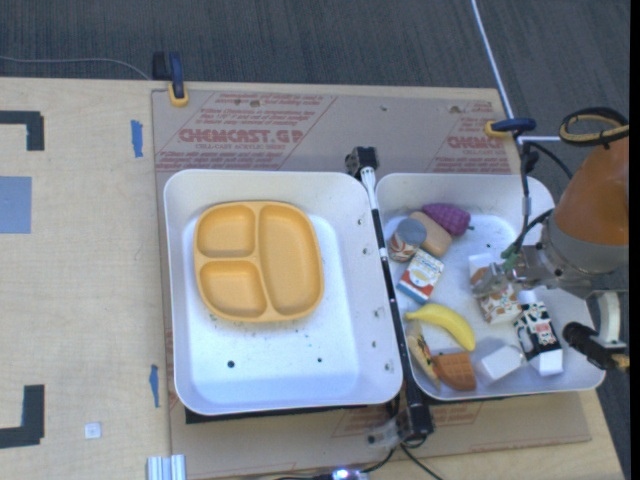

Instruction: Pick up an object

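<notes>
Camera view: your gripper [497, 280] is low in the right bin [500, 200], over a small patterned packet [497, 303] near the right wall; can't tell how wide the claw stands or whether it has anything. Banana [446, 323], purple grapes [446, 217], small carton [421, 276] and white block [498, 361] lie around it. Left bin [190, 368] holds a yellow divided plate [259, 260].
</notes>
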